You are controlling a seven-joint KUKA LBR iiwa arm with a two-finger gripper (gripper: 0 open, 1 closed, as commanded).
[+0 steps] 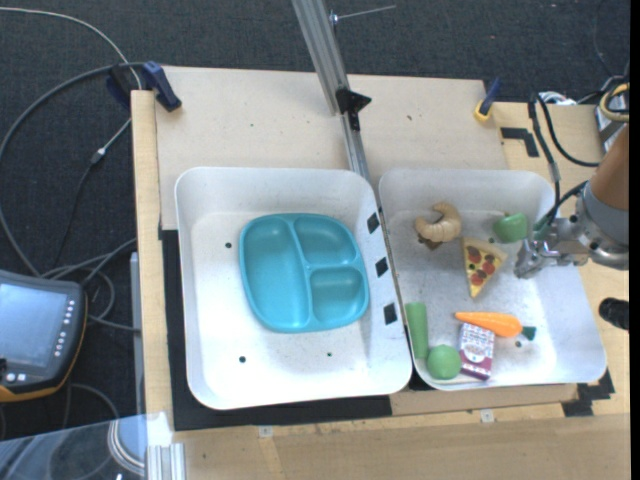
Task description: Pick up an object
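Gripper (pixel 528 258) sits low over the right bin (pixel 580 363), near its far right wall. Whether the jaws are spread or pressed together cannot be told; they are small and dark against the metal. Nothing shows between them.

Nearest candidate: pizza slice (pixel 482 265), just to the left of the jaws, lying flat. Looks like a thin plastic toy, so probably light and stiff. Flat wedges offer little height, so a pinch across the two long edges near the wide crust end seems the best hold; the point would likely slip out.

Green ball (pixel 510 227) lies just beyond the jaws and slightly left, close to the bin's back wall. Round and smooth, likely to roll or squirt out unless taken across its middle.

Tan knobbly piece (pixel 439 225) lies farther left, irregular, with lumps that should give purchase.

Carrot (pixel 489 322) lies nearer the camera than the jaws, long and tapered; grip across the thick middle. Beyond it, the small carton (pixel 477 350), green apple (pixel 443 361) and green stick (pixel 416 321) are crowded together, harder to isolate.

Left bin (pixel 200 268) holds a blue divided plate (pixel 303 271), well apart from the jaws on the counter (pixel 250 118).
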